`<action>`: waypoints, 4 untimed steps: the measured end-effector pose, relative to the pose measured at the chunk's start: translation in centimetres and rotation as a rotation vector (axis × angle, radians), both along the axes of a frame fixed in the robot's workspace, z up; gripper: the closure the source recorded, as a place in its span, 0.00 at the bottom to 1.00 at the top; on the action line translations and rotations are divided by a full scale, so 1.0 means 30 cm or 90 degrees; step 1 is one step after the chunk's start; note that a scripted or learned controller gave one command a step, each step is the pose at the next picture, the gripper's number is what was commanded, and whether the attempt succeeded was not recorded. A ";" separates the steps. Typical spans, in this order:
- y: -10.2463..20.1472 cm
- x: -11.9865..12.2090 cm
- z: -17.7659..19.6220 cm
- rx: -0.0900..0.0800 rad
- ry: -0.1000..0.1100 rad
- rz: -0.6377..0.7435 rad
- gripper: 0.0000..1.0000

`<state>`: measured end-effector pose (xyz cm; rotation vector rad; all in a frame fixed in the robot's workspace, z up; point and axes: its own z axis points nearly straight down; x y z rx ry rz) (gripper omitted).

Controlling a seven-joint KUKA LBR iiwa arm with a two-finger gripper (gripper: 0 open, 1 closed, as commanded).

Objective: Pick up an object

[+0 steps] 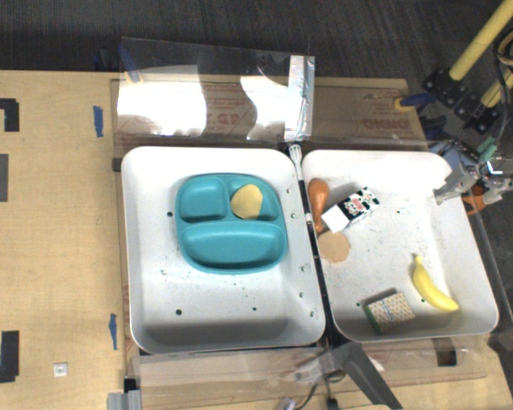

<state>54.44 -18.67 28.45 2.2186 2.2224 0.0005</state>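
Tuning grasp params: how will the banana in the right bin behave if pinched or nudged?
The banana is curved, so a nudge would probably pivot it rather than roll it. It looks smooth and may slip unless pinched mid-body. It lies close to the right bin's rim, so finger room is likely tight.

grey metal tool [458, 184], orange part behind, dark cabling

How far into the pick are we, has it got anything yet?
Nothing looks picked yet. The gripper sits at the right bin's far right edge with no object between its fingers. The banana, sponge, carrot, card box and tan disc all lie in that bin. Left to do: reach, grasp, lift.
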 end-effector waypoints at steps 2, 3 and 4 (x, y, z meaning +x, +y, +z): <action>-0.131 -0.225 -0.099 0.001 0.005 0.210 0.00; 0.215 -0.224 -0.517 0.005 0.008 0.147 0.00; 0.450 -0.022 -0.330 -0.001 -0.003 0.370 0.00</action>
